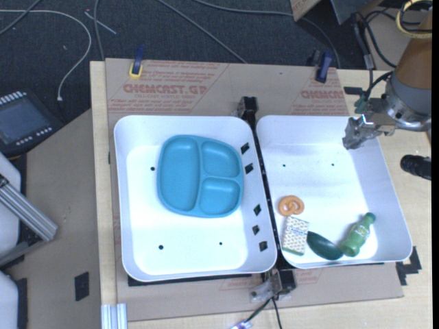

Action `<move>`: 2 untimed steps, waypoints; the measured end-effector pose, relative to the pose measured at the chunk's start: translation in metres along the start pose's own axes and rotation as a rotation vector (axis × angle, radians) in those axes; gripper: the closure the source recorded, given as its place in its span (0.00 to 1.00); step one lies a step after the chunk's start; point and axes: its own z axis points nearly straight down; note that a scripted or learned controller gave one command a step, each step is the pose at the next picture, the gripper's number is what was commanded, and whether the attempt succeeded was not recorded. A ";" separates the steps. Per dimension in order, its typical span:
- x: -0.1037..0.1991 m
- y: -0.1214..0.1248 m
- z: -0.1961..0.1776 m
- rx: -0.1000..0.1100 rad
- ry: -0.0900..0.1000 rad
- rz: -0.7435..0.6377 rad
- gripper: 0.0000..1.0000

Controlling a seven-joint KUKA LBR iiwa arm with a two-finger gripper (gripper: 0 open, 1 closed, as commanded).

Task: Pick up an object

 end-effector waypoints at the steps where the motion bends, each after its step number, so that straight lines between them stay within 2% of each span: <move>1: 0.056 0.000 0.011 0.007 0.004 -0.005 1.00; 2: 0.117 -0.004 0.002 0.006 0.005 -0.006 1.00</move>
